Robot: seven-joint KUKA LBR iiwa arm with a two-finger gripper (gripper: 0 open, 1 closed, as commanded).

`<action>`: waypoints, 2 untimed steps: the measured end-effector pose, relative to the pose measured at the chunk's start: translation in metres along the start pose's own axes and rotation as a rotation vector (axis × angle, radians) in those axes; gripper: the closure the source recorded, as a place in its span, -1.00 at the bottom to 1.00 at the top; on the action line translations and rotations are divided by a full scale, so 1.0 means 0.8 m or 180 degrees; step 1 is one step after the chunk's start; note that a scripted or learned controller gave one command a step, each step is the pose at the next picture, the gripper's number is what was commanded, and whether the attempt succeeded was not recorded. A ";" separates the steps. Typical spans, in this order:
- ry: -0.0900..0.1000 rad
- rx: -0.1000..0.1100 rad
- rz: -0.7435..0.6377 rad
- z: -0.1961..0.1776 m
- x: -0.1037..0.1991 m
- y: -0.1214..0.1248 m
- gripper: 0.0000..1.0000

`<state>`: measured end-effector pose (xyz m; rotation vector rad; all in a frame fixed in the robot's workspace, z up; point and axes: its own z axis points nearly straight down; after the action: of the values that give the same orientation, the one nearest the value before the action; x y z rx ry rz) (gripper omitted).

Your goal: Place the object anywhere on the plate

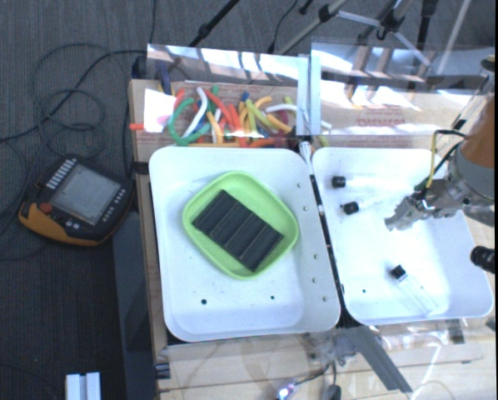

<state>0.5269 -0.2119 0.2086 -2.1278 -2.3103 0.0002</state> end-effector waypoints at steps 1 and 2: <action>0.0005 0.0011 -0.0205 0.062 0.096 -0.047 1.00; 0.0000 0.0003 -0.0969 0.018 0.163 -0.040 1.00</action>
<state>0.4840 -0.0850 0.1946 -1.7526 -2.6057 0.0012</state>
